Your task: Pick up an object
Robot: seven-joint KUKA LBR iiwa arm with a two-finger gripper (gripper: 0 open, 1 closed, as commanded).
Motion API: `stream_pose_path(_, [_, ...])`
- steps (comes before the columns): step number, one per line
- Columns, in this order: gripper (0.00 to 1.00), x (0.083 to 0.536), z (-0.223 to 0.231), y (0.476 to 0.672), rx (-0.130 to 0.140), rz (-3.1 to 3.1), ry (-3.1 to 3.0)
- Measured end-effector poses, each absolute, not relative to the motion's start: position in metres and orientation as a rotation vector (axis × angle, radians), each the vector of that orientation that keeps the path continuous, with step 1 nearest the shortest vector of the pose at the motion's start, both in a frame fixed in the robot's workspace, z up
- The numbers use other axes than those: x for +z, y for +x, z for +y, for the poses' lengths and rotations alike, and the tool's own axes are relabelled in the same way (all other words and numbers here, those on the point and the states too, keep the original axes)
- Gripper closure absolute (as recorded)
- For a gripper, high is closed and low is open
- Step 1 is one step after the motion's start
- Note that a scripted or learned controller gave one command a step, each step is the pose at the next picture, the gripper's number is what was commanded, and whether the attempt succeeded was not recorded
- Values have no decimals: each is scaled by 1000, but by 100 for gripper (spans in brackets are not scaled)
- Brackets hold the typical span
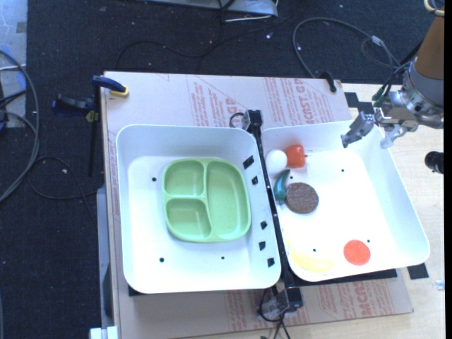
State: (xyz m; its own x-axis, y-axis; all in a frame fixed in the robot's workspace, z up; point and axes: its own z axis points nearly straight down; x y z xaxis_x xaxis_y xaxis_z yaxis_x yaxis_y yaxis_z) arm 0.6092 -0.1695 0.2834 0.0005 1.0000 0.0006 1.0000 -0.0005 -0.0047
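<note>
The right bin (pixel 395 196) holds several small things: a white ball (pixel 275 160), an orange-red piece (pixel 295 155), a teal piece (pixel 282 186), a brown round disc (pixel 302 198), an orange disc (pixel 357 252) and a pale yellow piece (pixel 311 261). My gripper (pixel 371 133) hangs over the bin's far right corner, above and to the right of the orange-red piece and well apart from it. It is open, its two fingers spread wide with nothing between them.
A green three-compartment plate (pixel 207 200) lies in the left bin (pixel 134 189). A black divider with clips (pixel 265 189) runs between the bins. Cables and a blue clamp (pixel 106 85) lie beyond the bench's far edge.
</note>
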Motion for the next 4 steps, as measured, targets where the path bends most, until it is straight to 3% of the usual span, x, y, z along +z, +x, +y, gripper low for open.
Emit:
stream_pose_path(1, [0, 286, -169, 610, 0, -2222, -2221])
stream_pose_path(4, [0, 101, -169, 612, -1, -2223, -2222])
